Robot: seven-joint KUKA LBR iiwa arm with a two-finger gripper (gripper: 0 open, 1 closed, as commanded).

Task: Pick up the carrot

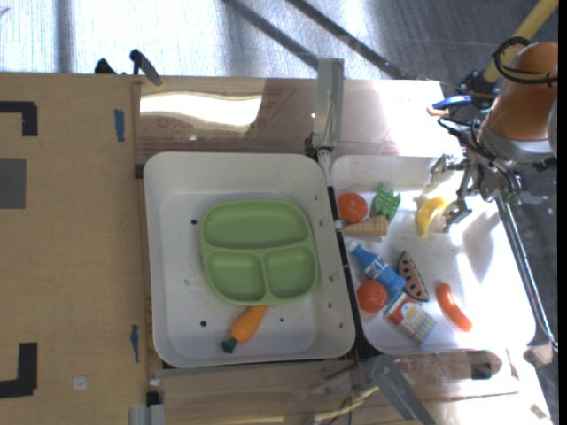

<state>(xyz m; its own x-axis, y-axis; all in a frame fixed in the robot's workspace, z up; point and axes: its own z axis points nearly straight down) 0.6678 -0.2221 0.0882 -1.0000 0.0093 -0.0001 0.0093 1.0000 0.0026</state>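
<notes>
The carrot (245, 327), orange with a green stem end, lies in the left bin (168, 264) just below the green divided plate (260, 251). My gripper (449, 193) hangs over the upper part of the right bin (496, 326), far to the right of the carrot. Its fingers (458, 209) stand apart and point down beside a yellow banana (429, 213). Nothing sits between them.
The right bin holds a tomato (353, 206), a green toy (385, 201), an ice-cream cone (367, 228), a blue bottle (370, 263), a watermelon slice (410, 277), a red ball (372, 296), a carton (410, 319) and a sausage (454, 306). A metal divider (327, 118) stands between the bins.
</notes>
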